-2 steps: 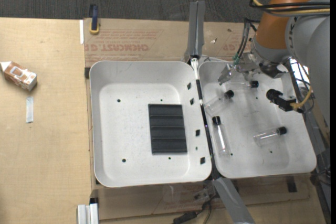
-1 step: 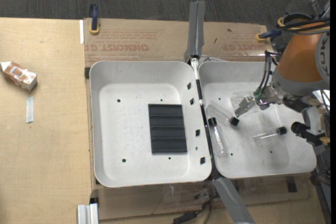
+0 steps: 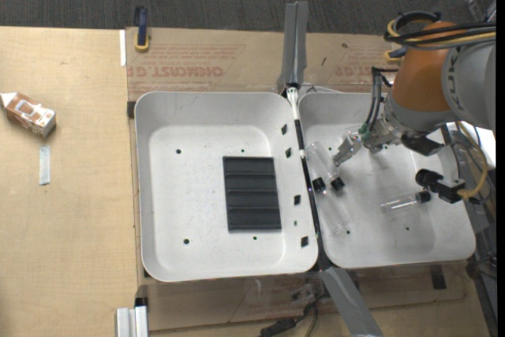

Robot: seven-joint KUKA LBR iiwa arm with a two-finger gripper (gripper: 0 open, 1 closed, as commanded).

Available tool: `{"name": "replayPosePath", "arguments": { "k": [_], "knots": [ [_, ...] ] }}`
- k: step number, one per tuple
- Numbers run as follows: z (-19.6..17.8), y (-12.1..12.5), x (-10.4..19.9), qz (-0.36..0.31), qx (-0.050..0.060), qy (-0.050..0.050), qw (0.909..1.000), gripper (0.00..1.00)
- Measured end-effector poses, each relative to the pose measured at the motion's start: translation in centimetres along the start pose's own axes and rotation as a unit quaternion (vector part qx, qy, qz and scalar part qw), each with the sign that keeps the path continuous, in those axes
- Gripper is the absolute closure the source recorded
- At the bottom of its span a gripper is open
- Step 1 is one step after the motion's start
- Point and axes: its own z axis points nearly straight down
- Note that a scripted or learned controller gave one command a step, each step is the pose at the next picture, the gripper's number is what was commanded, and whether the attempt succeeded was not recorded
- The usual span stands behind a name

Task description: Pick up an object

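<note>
The claw (image 3: 325,184), two black-tipped fingers spread open and holding nothing, hangs low over the right white bin (image 3: 442,249), apparently reaching to grasp. A ribbed black slab (image 3: 252,193), flat and rectangular, lies well to its left in the other smooth plastic bin (image 3: 158,249); reaching it needs a leftward move.

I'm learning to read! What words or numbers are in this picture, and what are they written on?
"CHEMCRAFT"-like red letters, upside down and too faint to be sure of: on the brown cardboard sheet behind the two white bins.
Small orange-and-white carton lying on the wooden bench: print too small to read.
Black ribbed rectangular block in the left white plastic bin: no writing to be seen.
</note>
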Motion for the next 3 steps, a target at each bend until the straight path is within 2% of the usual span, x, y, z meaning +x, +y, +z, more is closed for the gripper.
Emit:
{"name": "replayPosePath", "arguments": {
  "k": [1, 2, 3],
  "knots": [
    [-0.1, 3.6, -6.8, -0.047, -0.001, -0.001, 0.9989, 0.00],
    [-1.1, 3.6, -6.9, -0.047, -0.001, -0.002, 0.9989, 1.00],
    [-10.1, 6.8, 3.3, -0.058, -0.001, 0.000, 0.9983, 1.00]
  ]
}}
